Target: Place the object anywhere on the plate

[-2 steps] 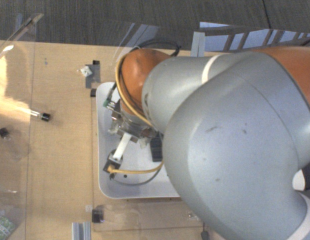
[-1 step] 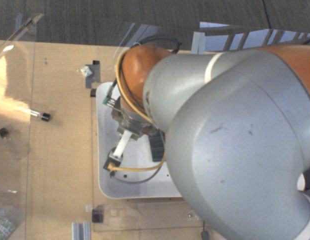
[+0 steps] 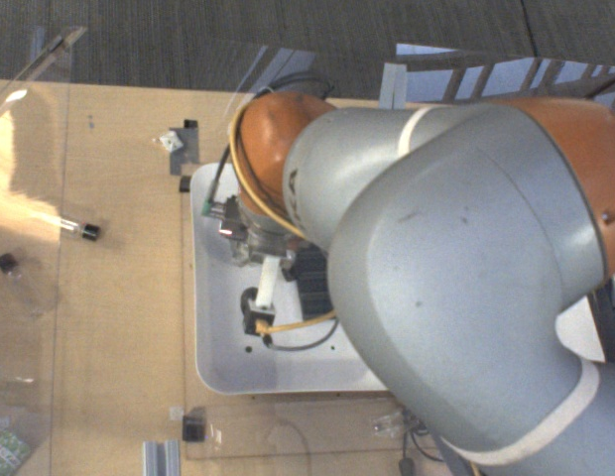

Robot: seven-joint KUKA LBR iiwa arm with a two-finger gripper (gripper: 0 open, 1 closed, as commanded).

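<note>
A robotics lab is indicated by an industrial arm [image 3: 466, 266] over a white bin [image 3: 213, 360] on a wooden bench [image 3: 109, 345] (carpet [image 3: 288, 8] at twelve o'clock).

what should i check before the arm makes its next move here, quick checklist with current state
1. Gripper inside the white bin, away from its rim: ok.
2. Object secured in the grip: cannot tell.
3. Where the plate lies relative to the gripper: cannot tell, since the arm covers much of the bin.
4. Free path to the plate: cannot tell, for the same reason.
5. Loose black-capped tube on the bench, well clear of the bin: ok.
</note>
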